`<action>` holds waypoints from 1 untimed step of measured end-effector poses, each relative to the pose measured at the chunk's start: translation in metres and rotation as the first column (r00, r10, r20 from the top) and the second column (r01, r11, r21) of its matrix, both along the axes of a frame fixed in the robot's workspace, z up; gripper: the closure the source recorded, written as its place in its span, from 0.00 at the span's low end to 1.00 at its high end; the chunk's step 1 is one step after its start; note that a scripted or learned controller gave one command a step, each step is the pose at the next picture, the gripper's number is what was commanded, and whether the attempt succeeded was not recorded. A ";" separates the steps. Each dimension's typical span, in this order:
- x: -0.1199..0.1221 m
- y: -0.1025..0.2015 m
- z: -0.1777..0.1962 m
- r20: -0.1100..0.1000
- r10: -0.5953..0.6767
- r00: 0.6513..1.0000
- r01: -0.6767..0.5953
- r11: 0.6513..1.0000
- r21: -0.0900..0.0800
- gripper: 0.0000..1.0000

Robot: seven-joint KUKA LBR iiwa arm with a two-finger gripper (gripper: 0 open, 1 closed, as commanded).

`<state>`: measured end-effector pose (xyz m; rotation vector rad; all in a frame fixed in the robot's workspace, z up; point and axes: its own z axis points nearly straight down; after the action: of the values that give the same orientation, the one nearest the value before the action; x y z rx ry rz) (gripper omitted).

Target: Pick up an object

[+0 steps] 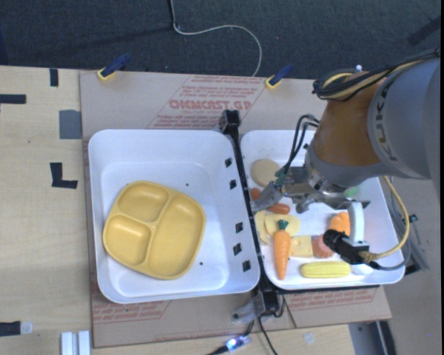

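My gripper hangs low over the left part of the right bin, above a heap of toy food. Just under it lie a small red-orange piece and another orange bit. A beige round piece sits just behind the gripper. Nearer the front are pale yellow slices, a carrot with a green top, a corn cob, a pinkish piece and an orange piece. The arm's wrist hides part of the bin's middle.
The left bin holds a yellow divided plate. A black divider runs between the two bins. A black cable loops over the right bin's front right corner. Both bins rest on cardboard.
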<state>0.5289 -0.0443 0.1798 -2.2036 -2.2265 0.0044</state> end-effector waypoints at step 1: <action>-0.048 0.085 0.004 0.001 -0.001 1.000 0.001 1.000 -0.001 0.00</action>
<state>0.4806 0.0402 0.1835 -2.2054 -2.2267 0.0044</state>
